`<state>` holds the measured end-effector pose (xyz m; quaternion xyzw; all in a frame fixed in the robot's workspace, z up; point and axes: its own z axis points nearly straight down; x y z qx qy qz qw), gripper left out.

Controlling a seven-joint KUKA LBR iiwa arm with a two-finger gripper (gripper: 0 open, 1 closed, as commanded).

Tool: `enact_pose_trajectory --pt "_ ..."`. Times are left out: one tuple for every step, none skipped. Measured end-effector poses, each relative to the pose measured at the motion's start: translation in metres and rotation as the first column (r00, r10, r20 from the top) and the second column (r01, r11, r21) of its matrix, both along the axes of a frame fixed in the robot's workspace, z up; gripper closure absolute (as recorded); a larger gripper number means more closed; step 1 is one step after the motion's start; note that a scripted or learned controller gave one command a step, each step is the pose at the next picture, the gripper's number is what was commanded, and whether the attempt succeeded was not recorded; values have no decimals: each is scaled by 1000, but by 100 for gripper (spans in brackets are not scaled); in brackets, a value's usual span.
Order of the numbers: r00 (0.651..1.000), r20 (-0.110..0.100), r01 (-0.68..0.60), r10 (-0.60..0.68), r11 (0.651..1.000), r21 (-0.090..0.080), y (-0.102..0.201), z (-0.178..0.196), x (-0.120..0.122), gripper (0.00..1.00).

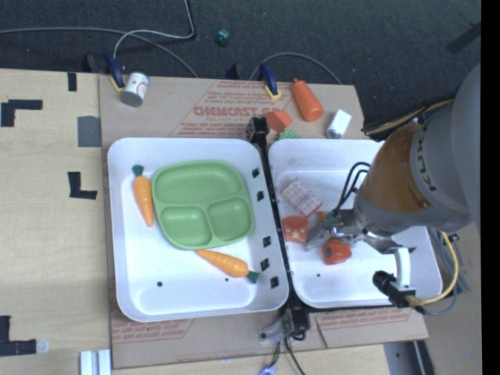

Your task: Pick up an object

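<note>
Left bin (125, 209): green tray (205, 204) flanked by 2 carrots (143, 198), 1 far-left, 1 near; right bin (312, 291): red block (295, 229), gripper (332, 231) just right of it above a tomato (337, 251); finger state cannot be told.

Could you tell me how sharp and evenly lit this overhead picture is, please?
Camera view: soft throughout, so print on the cardboard sheet is barely legible; lighting even, with faint shadows under the green tray; the arm, nearest the lens, is blurriest.
</note>
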<state>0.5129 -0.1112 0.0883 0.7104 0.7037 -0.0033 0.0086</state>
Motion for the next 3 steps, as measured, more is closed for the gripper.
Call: enact_pose_trajectory --pt "1000 -2 -7 7 1000 12 7 8 1 100" --pt "1000 -2 -7 7 1000 11 7 8 1 0" --pt "1000 -6 -10 10 1000 15 -53 63 105 0"
